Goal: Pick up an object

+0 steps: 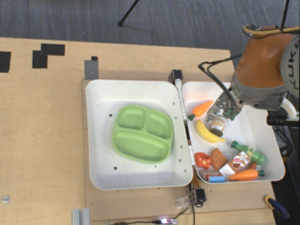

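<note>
- We see two bins side by side: the left bin [98,172] holds a divided plate [142,133].
- In the right bin [276,165], a banana [208,132] lies far of the toys [229,165] at its near edge.

Readable marks: almost none.
On my arm [291,64], at the right edge, part of a dark letter, seemingly a "K", shows on the grey casing; the carton [240,161] bears print too small to read.
</note>
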### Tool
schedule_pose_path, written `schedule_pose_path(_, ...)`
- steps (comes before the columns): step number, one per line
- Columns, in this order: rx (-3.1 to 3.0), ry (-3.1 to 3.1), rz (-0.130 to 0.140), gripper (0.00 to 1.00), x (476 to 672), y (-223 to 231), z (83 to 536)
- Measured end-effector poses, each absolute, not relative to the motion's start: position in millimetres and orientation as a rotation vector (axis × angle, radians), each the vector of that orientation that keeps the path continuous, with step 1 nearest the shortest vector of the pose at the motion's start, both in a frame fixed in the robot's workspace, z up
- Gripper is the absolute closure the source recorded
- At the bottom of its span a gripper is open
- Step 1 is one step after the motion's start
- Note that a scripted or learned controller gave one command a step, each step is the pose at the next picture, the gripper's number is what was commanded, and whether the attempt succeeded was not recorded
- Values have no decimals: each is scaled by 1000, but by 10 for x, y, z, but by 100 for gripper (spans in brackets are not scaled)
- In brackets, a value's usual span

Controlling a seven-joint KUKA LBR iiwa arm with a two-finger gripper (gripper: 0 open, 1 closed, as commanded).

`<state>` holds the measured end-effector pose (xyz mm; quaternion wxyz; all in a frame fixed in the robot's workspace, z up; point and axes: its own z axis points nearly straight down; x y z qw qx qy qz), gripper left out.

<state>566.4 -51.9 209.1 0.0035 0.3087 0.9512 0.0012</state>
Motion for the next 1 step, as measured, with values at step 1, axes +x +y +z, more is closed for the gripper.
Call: schedule_pose_path(1, 1175, 2910, 2, 100, 5170, -491, 2050)
